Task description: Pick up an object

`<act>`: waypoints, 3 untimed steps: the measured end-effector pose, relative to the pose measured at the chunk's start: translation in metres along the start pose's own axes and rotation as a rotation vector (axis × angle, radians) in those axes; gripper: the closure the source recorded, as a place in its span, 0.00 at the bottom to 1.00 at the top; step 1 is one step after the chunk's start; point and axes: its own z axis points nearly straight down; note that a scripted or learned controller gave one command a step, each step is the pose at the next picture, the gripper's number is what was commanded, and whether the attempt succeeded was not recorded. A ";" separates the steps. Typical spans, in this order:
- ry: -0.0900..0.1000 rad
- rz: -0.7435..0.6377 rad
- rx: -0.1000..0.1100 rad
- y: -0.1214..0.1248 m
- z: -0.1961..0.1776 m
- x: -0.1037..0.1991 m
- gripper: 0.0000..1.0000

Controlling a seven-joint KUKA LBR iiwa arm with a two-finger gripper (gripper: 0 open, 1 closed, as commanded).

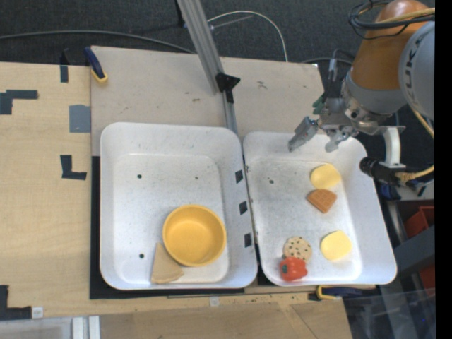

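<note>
My gripper (316, 141) hangs open over the far edge of the right bin (279, 162), with nothing between its fingers. Below it in that bin lie a pale yellow round piece (325, 176) and a brown waffle-like piece (321, 200). Nearer the front are a chocolate chip cookie (297, 248), a red strawberry-like piece (293, 268) and a yellow round piece (336, 246). The left bin (127, 154) holds a yellow bowl (194, 235) resting partly on a tan flat slice (164, 268).
A slanted grey metal pole (201, 34) crosses the back of the bench and ends at a black clamp near the bins' shared wall. Cables run behind the bins. A yellow-and-blue clamp (97, 66) sits at the bench's back left corner.
</note>
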 end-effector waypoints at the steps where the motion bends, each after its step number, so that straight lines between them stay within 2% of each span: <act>1: 0.000 0.000 0.000 0.000 0.000 0.000 0.00; 2: -0.001 0.001 0.004 0.002 0.045 0.005 0.00; 3: -0.001 0.002 0.006 0.008 0.099 -0.001 0.00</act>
